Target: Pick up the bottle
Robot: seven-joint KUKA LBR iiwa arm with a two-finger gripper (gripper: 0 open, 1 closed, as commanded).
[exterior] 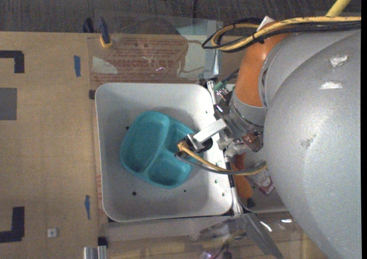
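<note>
One KUKA arm (309,137) reaches over two white bins. Its gripper (234,148) hangs above the wall between them; whether the claw is spread or pressed together cannot be told, and nothing is seen held. The first bin (114,195) contains one teal divided dish (150,157). In the second bin (261,209), one orange-red object with a pale label, probably the bottle (245,186), lies largely hidden beneath the wrist. Judged from this, the pick is not yet made: grasping and lifting remain.

A robotics lab: taped bench (46,154), white bin (114,109), cables (241,34).
</note>
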